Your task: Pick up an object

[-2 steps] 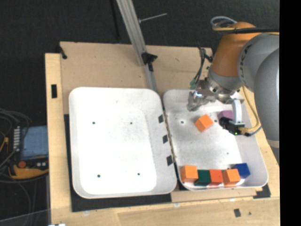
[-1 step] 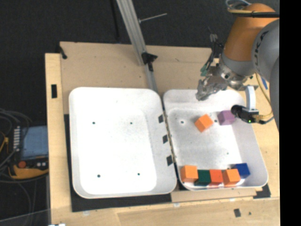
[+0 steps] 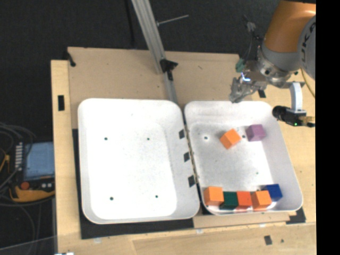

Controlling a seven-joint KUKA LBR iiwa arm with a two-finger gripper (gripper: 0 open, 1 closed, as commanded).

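The right bin [image 3: 276, 142] holds an orange cube [image 3: 230, 138] and a purple cube [image 3: 256, 132] near its far middle. Along its near wall sits a row of blocks: orange [image 3: 214, 195], dark green [image 3: 230, 200], orange [image 3: 244, 198], orange [image 3: 261, 198] and blue [image 3: 273, 191]. My gripper [image 3: 240, 93] hangs above the far rim of the right bin, behind the orange and purple cubes, with nothing seen between its fingers.
The left bin [image 3: 90, 142] lies beside the right one. A slanted metal pole [image 3: 151, 36] rises behind the gap between the bins. Wooden bench board [image 3: 122, 73] surrounds both. Blue box and cables [image 3: 37, 161] lie off the bench's left side.
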